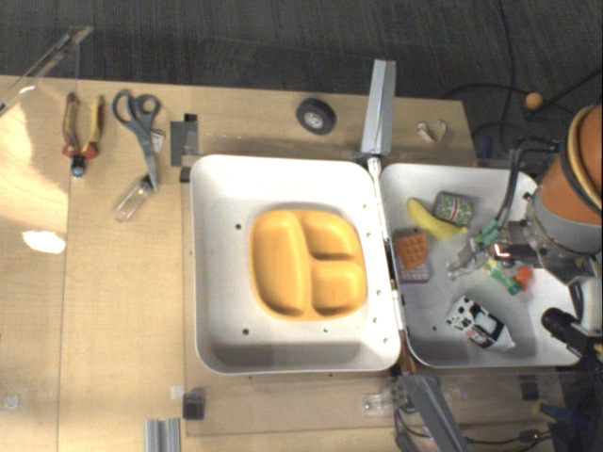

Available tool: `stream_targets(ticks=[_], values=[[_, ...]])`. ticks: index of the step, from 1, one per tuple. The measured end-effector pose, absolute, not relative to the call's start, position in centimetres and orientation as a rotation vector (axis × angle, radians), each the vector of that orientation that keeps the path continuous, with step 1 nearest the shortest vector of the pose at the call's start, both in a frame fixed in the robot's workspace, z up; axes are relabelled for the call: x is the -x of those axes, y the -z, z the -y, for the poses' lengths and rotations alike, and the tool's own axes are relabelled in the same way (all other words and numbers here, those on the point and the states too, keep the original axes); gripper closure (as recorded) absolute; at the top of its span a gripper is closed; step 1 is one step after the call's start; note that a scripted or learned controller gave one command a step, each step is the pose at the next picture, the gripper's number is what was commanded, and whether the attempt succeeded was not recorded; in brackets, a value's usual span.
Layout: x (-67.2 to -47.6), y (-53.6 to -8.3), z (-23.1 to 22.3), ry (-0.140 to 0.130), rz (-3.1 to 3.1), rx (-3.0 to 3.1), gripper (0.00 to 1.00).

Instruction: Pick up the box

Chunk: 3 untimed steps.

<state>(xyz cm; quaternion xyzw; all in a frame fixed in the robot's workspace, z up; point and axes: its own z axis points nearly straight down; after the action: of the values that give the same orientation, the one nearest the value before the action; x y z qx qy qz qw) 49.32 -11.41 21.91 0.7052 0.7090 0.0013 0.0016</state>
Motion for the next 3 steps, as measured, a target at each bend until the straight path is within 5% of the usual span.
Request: stream_targets(ticks=[1, 2, 3], values=[[-53.6, -10.1, 10.0, -0.019, -2.377, -2.024, 0.0], [-56.3, -9.4, 8.8, -0.019, -2.187, -2.236, 0.0], [-56.7, -10.7, 8.6, -0.033, -2.186, -2.228, 1.0]])
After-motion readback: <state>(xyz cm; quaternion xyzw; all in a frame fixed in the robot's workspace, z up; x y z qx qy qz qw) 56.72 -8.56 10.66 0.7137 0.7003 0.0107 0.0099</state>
